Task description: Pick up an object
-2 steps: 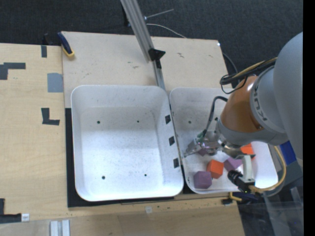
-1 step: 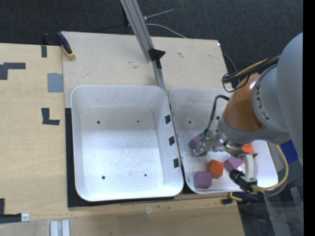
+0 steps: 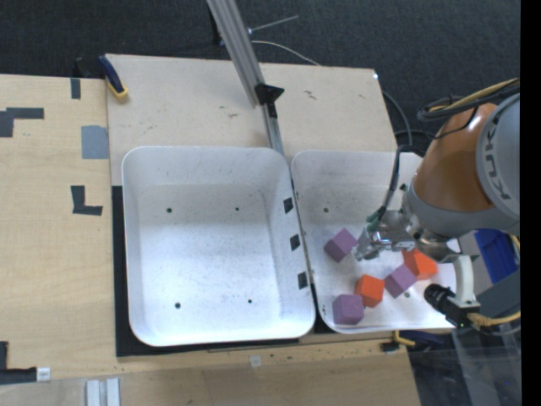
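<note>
Bench [image 3: 203, 100]: a wooden top with grey and black tape marks on its left part; it carries 2 shallow white bins side by side.
Left bin [image 3: 139, 227]: the bigger looking one, white with fine dark speckles and 4 small dark dots on its floor.
Right bin [image 3: 338, 184]: it touches the left bin along one wall and holds all 5 blocks in its near part.
Arm [image 3: 461, 176]: grey with an orange band, it reaches in from the right and covers the right side of the right bin.
Metal rail [image 3: 241, 45]: a silver bar, slanting from the far edge down to the place where the 2 bins meet.
Gripper [image 3: 369, 248]: low over the right bin, just to the right of the far purple block; I cannot tell how its pincer stands, and no block is seen in it.
Purple blocks: 1 at the far left of the group [image 3: 341, 244], 1 at the near edge [image 3: 348, 309], 1 more to the right [image 3: 400, 280].
Orange blocks: 1 in the middle [image 3: 369, 289], between the purple ones; 1 at the right [image 3: 420, 266], partly under the arm.
</note>
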`<state>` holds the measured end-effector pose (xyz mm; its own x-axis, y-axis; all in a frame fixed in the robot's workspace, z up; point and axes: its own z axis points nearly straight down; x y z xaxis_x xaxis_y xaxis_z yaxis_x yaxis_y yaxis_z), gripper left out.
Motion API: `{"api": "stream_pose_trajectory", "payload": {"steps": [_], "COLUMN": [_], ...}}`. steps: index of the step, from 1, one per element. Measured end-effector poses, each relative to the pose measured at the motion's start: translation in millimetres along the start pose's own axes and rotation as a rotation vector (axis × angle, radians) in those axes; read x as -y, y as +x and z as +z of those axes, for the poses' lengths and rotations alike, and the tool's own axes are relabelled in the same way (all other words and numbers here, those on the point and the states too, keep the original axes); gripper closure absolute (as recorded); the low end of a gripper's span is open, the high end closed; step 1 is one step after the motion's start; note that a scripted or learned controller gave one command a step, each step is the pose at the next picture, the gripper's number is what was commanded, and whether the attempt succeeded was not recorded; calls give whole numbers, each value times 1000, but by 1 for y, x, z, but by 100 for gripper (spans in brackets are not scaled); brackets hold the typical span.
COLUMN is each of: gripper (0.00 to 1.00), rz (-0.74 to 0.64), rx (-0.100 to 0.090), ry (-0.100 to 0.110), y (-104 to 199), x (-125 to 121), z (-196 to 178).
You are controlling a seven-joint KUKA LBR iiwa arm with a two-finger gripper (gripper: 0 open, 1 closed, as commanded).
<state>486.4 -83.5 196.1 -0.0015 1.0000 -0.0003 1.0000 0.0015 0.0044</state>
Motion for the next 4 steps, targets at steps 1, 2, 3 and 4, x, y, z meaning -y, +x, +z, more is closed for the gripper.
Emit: {"api": "stream_pose_trajectory", "payload": {"steps": [1,2,3,4], "gripper": [0,0,0,0], "rz": [0,-4,3,0], "rx": [0,-1,0,2], "ry": [7,-3,14,9], "y": [0,35,5,-15], "x": [1,-2,-17,-77], "z": [4,-99,9,108]}}
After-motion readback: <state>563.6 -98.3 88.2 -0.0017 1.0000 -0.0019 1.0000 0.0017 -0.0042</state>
